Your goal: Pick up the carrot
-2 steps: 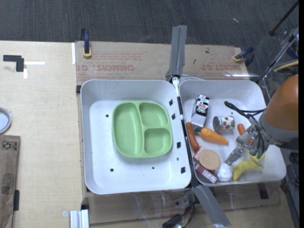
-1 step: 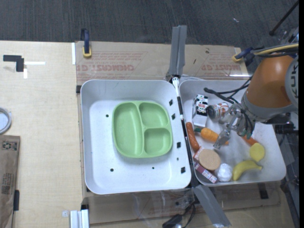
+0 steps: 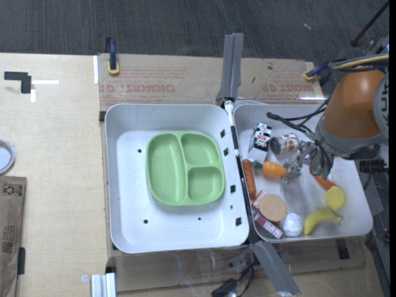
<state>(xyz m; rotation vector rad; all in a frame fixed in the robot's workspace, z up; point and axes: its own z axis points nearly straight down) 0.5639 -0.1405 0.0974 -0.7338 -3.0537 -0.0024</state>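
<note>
A: Item one, the carrot (image 3: 273, 169)?
B: It is lying in the right bin (image 3: 356, 181), just right of the sausage (image 3: 249, 177) and below the small can (image 3: 285, 143).

A: Item two, the gripper (image 3: 296, 166)?
B: It is hanging just right of the carrot, its metal fingers (image 3: 291, 172) reaching toward the carrot's right end. Whether they are parted or closed, I cannot tell; nothing is showing clearly between them.

A: Other stock near the carrot?
B: A black-and-white carton (image 3: 262, 137) is sitting up and left of it, a round cookie (image 3: 272, 206) below it, and a banana (image 3: 322, 218) and a lemon (image 3: 335, 197) down to its right.

A: And left of it?
B: A green divided plate (image 3: 184, 167) is resting in the left bin (image 3: 124, 215).
</note>
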